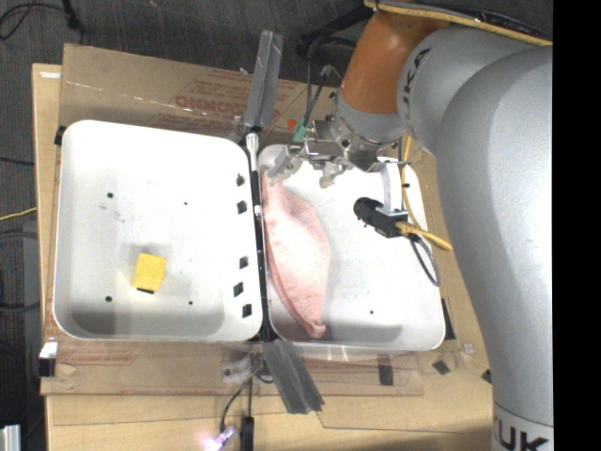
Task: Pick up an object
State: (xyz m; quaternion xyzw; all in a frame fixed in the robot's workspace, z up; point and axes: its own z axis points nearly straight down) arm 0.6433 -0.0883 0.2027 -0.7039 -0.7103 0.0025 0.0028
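We find the claw (315,163) low over the far end of the right bin (413,322), just below the arm's orange band (376,59). Its metal parts sit close to the top end of the pink cloth (299,252), but we cannot tell whether the claw is released or clenched, and nothing shows between its tips, so we judge that it holds nothing for now.

The pink cloth lies lengthwise along the right bin's left wall, near the divider between the two bins. It is soft and rumpled, so we expect it to give under contact and bunch rather than slide. To do this step well, we would come straight down onto a raised fold near the cloth's upper end, well clear of the bin wall, and pinch a good thickness of fabric before lifting. A grip on a thin edge may slip out, and crowding the divider risks a tip catching the rim.

A black and yellow fitting (380,216) hangs from the arm over the bin's middle. Farther out, a small yellow block (149,272) rests in the left bin (84,158), well apart from the claw. Both bins stand on the desk (141,87).
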